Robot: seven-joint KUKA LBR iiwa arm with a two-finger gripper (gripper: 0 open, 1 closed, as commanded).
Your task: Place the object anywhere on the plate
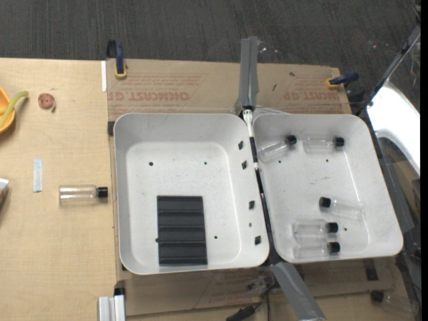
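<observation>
**Two white bins from above: vials in the right one, a black plate in the left**

The left bin (127, 179) holds one thing, a black ridged plate (180, 231). It lies flat near the bin's front edge, a little left of centre, and its ridges run side to side. The floor around it is bare white, so there is open room behind it and to its right for a move down from above.

The right bin (374, 179) holds five clear vials with black caps, all on their sides. They look scattered rather than set out in order.
- Two lie near the back edge: one (274, 150) towards the back left corner and one (322, 143) near the middle of that edge.
- One (341, 208) lies right of centre.
- Two (311, 230) (311, 249) lie close together by the front edge, one just behind the other.

The object to be moved is probably one of these vials. None is on the plate, so the task looks not yet begun.

The front pair sit close to the bin's sloping wall and to each other, which leaves little space around them. The vial right of centre has the most free floor on all sides and seems the easiest to take. Any carry to the plate must pass over the two raised rims where the bins meet (254, 172).

Outside the bins, a sixth vial (79, 192) lies on the wooden bench (60, 259), just left of the left bin.
</observation>
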